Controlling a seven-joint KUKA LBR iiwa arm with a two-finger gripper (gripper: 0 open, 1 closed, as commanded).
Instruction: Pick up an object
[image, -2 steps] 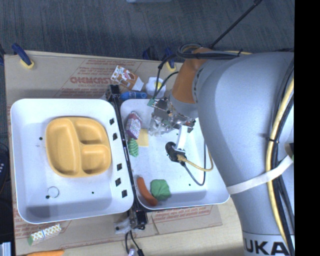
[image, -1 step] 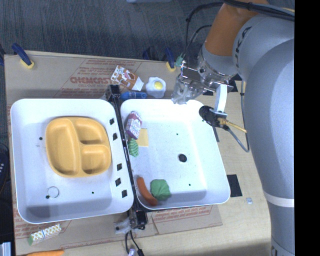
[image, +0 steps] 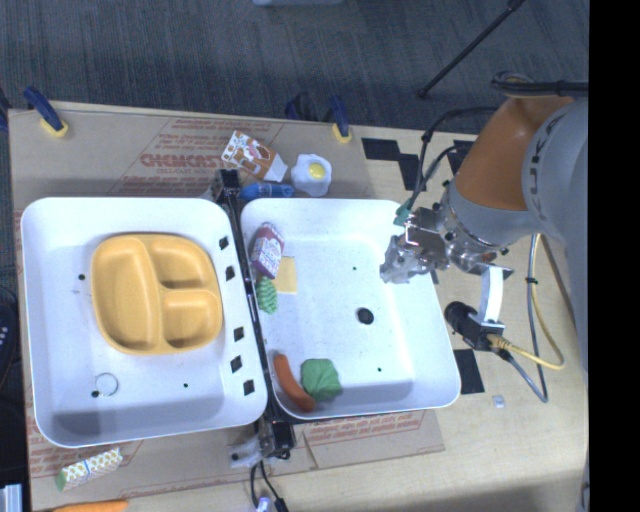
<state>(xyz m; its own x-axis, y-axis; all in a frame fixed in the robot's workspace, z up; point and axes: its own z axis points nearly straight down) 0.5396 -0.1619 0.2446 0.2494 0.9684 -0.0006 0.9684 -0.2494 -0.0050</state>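
Over the right bin's near rim: my gripper (image: 405, 262) hangs at the edge of the right bin (image: 400, 380), nothing visibly between its tips; whether it is parted or clenched I cannot tell.
Risk: a descent from where I hang would meet the rim or bare floor, since every candidate lies well across the bin from me.
Risk, crowding: the pieces hug the far wall, so a finger could jam against it.
Right bin: dark red packet (image: 267, 250), yellow slice (image: 288, 275) and green piece (image: 266, 295) far across; orange sausage (image: 290, 382) touching a green leaf (image: 320, 379) in the far corner.
Left bin (image: 60, 300): yellow divided tray (image: 157, 293), beyond all of it.
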